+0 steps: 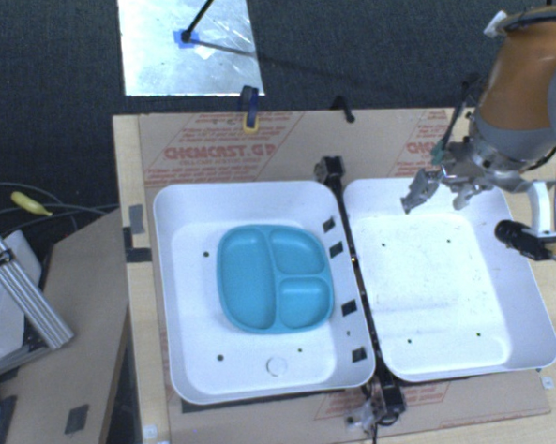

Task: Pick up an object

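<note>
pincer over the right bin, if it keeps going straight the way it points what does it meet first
The pincer hangs over the far end of the right bin, pointing down and slightly left. Going straight on, it would probably meet that bin's bare white floor first; nothing lies beneath it. The blue divided plate sits in the left bin, off that line. Depth is uncertain.

Blue plate [272, 277] in left bin [179, 222]; tool [440, 190] seemingly open.

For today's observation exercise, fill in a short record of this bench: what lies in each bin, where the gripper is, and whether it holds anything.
left bin: holds a blue divided plate, lying flat near the middle
right bin: white floor, speckled
gripper: over the far end of the right bin, fingers apart
held: nothing between the fingers
arm: grey with an orange band, entering from the right
</note>
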`<state>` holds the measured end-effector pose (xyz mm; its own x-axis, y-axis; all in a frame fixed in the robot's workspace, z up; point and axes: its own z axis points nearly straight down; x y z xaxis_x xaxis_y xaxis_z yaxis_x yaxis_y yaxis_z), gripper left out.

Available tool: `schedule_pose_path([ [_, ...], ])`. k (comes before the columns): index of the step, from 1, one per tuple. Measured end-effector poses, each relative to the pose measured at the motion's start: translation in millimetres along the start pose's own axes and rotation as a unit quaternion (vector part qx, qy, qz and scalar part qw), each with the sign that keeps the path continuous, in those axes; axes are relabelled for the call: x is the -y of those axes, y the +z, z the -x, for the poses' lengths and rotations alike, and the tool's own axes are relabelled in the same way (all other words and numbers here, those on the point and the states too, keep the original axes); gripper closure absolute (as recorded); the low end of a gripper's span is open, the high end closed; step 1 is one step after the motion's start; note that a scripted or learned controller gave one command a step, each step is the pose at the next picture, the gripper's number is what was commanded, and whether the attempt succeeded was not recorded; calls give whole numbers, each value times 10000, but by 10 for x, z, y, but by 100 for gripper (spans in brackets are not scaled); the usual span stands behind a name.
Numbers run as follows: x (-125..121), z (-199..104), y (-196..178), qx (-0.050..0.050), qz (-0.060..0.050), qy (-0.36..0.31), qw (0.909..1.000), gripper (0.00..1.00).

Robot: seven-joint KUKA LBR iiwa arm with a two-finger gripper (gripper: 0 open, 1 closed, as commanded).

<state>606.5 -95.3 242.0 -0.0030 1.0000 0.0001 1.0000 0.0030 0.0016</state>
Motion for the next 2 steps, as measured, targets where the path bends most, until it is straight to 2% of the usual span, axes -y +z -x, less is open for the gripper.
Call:
schedule_pose_path([
  [1, 519, 146, 58, 3, -18, 21, 10000, 0],
  [2, 755, 164, 1040, -8, -51, 15, 10000, 0],
])
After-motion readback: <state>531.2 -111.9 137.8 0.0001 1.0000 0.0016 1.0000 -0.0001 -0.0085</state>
